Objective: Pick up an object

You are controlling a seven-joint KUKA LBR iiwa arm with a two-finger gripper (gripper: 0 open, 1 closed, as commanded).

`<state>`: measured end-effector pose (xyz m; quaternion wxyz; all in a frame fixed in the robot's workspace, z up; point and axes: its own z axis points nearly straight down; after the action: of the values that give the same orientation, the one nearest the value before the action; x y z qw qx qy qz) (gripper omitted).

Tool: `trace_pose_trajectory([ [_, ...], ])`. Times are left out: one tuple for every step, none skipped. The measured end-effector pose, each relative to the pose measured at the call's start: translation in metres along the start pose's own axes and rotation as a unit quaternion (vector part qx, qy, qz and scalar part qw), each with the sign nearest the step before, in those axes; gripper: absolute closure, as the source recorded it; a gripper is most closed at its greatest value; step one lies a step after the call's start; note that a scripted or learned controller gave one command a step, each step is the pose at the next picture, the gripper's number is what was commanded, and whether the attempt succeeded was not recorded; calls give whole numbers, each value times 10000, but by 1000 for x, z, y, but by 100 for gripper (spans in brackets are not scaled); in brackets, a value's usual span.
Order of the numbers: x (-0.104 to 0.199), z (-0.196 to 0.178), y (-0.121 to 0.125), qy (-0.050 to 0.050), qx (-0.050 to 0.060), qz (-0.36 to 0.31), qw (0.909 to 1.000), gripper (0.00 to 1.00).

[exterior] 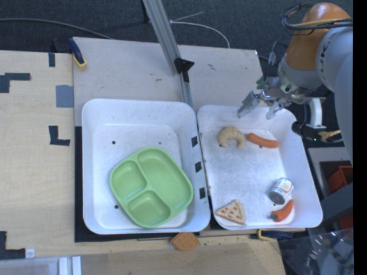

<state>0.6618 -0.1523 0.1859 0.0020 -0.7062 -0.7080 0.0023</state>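
The claw (262,103) hangs open and empty at the right bin's (298,153) twelve o'clock rim. The croissant (231,136) lies just at the claw's seven o'clock, touching the sausage (262,141). A descent there could clip the rim or nudge both away.

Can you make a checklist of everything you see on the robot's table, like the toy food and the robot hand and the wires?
Surface: two white bins side by side, left bin and right bin, on a pale bench.
Job's things: in the right bin, a croissant beside an orange sausage; nearer the front, a small can, a chili pepper and a sandwich wedge.
Clutter: a green divided plate in the left bin; a waffle piece on the bench in front of the bins.
Grippers: the gripper hangs open over the right bin's back edge, holding nothing.
Cables: thin wires behind the bench.
Surroundings: a slanted metal pole, dark floor.
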Motion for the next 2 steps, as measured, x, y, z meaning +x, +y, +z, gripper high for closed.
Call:
trace_pose_trajectory([
  [6, 46, -5, 1, 1, 3, 10000, 0],
  [6, 33, -4, -4, -19, -5, 10000, 100],
])
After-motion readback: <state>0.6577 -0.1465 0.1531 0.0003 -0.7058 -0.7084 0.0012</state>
